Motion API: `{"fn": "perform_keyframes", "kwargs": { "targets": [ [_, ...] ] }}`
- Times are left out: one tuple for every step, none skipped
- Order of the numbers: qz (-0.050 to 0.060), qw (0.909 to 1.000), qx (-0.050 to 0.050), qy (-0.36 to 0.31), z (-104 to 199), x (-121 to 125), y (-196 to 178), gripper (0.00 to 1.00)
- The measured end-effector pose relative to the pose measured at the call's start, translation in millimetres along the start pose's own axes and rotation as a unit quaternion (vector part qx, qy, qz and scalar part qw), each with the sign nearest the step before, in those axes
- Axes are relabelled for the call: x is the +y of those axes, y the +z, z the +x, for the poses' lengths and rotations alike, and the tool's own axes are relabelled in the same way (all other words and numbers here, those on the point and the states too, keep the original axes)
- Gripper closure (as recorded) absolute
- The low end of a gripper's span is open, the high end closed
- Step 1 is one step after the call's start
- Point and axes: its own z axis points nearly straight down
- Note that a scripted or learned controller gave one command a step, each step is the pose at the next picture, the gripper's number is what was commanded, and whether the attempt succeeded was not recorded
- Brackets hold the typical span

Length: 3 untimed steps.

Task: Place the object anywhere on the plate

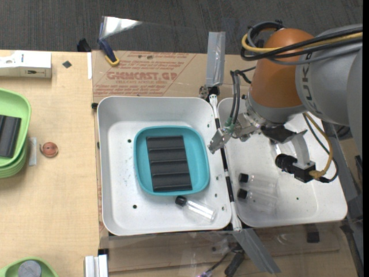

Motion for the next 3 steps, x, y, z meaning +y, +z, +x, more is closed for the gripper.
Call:
{"fn": "perform_keyframes", "kwargs": {
  "targets": [
    [-0.001, 0.9997, 0.0, 0.024, 83.3, -6.7, 54.9, 0.0],
    [-0.001, 0.9997, 0.0, 0.024, 83.0, -6.7, 54.9, 0.0],
    [-0.001, 0.9997, 0.0, 0.024, 83.0, -6.7, 54.9, 0.0]
  ]
}}
